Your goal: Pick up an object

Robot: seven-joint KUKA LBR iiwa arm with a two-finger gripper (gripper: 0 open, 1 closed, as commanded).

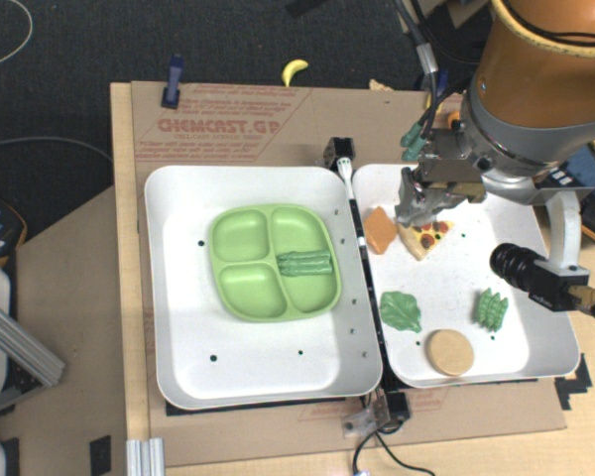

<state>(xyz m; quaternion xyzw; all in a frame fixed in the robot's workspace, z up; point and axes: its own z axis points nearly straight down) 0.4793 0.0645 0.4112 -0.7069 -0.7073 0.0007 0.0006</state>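
Observation:
My gripper [415, 214] hangs low over the upper left part of the right bin [541, 348], right above a pizza-slice toy [429, 239] and touching or nearly touching its top end. An orange wedge [380, 231] lies just left of it. Further forward in the same bin are a green leaf [401, 311], a spiky green piece [492, 308] and a round tan cookie [449, 352]. The gripper's body hides the point where it meets the pizza slice.
The left bin [178, 315] bears a green divided plate [243, 266] with a green pod [304, 264] lying on it. A black cylinder [521, 264] juts in over the right bin's right side. A yellow banana [295, 69] and a blue clamp [172, 82] sit beyond the bins.

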